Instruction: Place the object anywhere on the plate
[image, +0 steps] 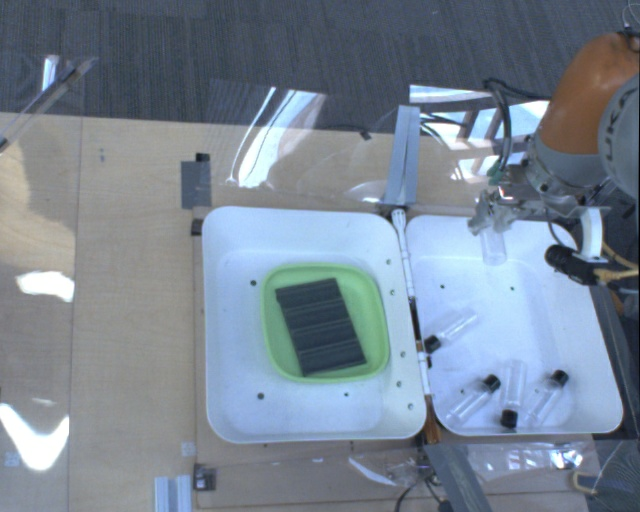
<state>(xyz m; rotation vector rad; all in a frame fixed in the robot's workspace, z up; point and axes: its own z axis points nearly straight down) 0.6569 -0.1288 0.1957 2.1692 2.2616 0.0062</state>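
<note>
Two white bins side by side on the bench. Camera view: left bin (230, 400) carries a green plate (375, 315) with a dark ribbed block (320, 326) lying on it. Right bin (590, 330) carries several clear tubes with black caps, one (450, 330) by its left wall, others (505, 395) along its front edge. Gripper (495, 222) hangs over the right bin's back edge with a clear tube (494, 245) pinched between its fingers, well apart from the plate. Risks, my judgement: smooth tube could slip in transit; the block crowds the plate, so a dropped tube may roll off. Fingertips are small and blurred; glare hides tube outlines.
</note>
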